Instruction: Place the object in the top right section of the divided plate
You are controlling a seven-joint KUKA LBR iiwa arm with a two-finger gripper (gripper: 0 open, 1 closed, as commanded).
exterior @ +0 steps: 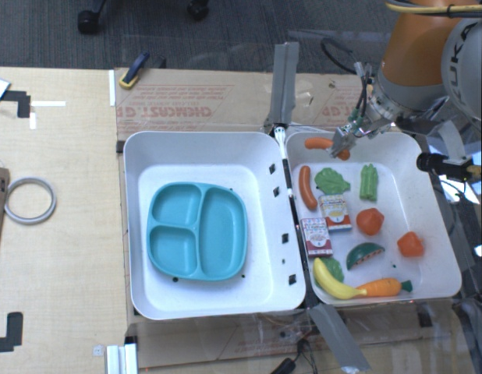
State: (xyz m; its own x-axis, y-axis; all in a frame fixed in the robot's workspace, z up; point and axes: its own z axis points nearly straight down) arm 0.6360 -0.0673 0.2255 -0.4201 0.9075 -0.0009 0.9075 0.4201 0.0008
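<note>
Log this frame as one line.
gripper: over right bin's far edge, near small carrot | plate: left bin, nothing on it | placing: not done

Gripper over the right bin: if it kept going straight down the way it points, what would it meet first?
Most likely the small orange carrot-like piece lying at the far edge of the right bin. The gripper hangs right at that piece's near end; height above it is unclear, so it could instead meet the bin floor beside it.

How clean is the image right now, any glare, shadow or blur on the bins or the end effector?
Camera view: even lighting, the divided plate sharp with a soft sheen; the white bins bright but not washed out; faint shadows under the toys; the end effector small and slightly soft over the right bin's far edge.
</note>
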